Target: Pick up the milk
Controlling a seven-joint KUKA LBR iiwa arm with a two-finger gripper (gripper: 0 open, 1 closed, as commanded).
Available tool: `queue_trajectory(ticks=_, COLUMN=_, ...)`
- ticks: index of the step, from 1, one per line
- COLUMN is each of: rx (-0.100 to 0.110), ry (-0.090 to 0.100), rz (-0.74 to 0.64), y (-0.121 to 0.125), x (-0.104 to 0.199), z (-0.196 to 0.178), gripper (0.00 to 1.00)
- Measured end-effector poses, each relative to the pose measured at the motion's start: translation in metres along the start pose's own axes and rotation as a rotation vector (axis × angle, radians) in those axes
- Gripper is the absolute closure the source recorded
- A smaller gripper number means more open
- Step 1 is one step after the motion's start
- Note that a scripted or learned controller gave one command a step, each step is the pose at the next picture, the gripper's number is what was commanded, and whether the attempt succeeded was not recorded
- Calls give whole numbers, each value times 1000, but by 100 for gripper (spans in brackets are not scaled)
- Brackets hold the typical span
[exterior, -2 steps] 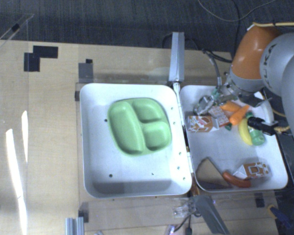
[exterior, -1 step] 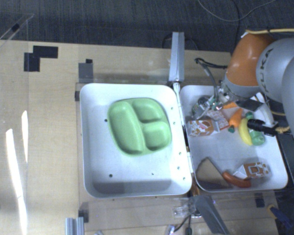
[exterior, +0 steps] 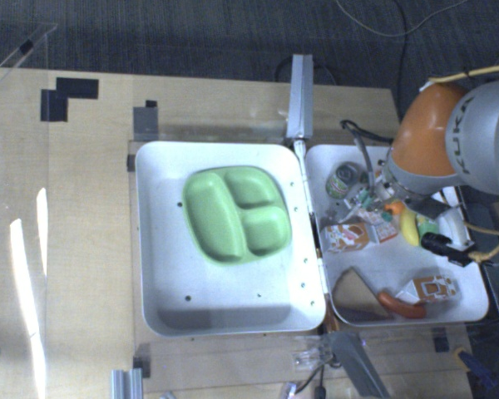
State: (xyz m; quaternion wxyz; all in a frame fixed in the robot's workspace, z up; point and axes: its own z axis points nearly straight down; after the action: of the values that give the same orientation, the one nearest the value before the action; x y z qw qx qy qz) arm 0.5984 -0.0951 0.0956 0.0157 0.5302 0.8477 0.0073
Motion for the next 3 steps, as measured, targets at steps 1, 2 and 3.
queue_trajectory(ticks=1, rx=26, ry=14, rz=187, y=57, x=-51, z=-16, gripper=0)
queue_trajectory(ticks=2, rx=24, ry=14, rz=178, y=-17, x=4, z=6, gripper=0)
queue_trajectory(ticks=3, rx=27, ry=13, rz=208, y=69, x=-25, z=-20, gripper=0)
